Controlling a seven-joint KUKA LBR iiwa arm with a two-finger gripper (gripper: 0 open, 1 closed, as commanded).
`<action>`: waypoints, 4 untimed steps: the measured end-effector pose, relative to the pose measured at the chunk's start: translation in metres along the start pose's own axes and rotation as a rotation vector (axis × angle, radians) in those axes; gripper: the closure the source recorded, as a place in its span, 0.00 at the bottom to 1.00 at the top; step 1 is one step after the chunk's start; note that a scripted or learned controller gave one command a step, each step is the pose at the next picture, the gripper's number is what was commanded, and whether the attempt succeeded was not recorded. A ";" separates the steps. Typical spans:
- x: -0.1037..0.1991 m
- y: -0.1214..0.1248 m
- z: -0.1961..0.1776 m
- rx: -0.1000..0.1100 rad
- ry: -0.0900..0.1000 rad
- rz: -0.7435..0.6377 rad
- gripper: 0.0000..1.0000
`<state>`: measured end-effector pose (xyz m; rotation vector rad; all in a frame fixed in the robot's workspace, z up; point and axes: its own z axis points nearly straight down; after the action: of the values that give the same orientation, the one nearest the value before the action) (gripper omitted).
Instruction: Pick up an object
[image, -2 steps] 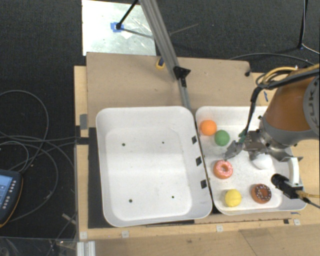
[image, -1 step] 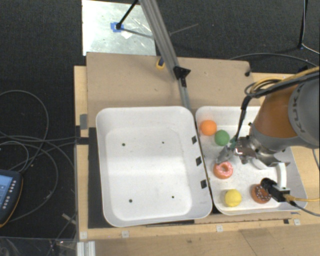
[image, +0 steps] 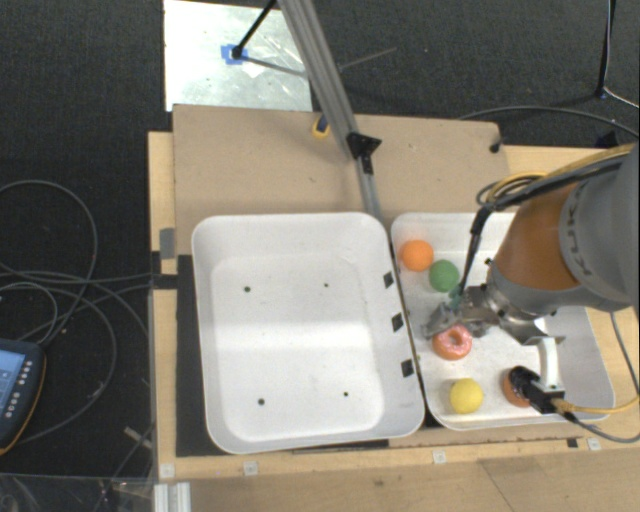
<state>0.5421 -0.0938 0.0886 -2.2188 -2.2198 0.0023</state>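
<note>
— Where is the arm (image: 560, 240) right now?

— It reaches in from the right and bends down over the right bin (image: 590, 375). The orange band sits just above the wrist, and the end effector (image: 450, 322) hangs low over the middle of that bin.

— Is it grasping anything?

— I cannot tell. The tip is a dark grey blur right at the upper edge of a pink ring (image: 453, 343), which looks like a toy doughnut. Whether they touch or whether the ring is gripped is not clear from this slant.

— What else lies in that bin?

— An orange ball (image: 416, 254) near the far left corner, a green ball (image: 444, 275) just beside it and closer to the wrist, a yellow ball (image: 465, 396) near the front edge, and a reddish-brown thing (image: 517, 388) to the right of the yellow one, partly behind a black part of the arm.

— And the left bin (image: 300, 330)?

— It shows its white floor with four small dark dots. Both bins sit side by side on the desk (image: 250, 160), with black clips along the seam between them.

— Anything around the desk?

— Dark floor with loose cables, a handheld screen (image: 18, 390) at the left edge, and a grey pole (image: 330, 85) slanting down from the top.
</note>
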 end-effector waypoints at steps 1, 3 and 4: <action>-0.001 0.001 -0.013 -0.005 -0.001 0.001 1.00; -0.007 0.017 -0.131 -0.012 -0.003 -0.005 1.00; -0.008 0.019 -0.159 -0.008 -0.002 -0.005 1.00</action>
<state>0.5612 -0.1016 0.2471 -2.2180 -2.2305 -0.0044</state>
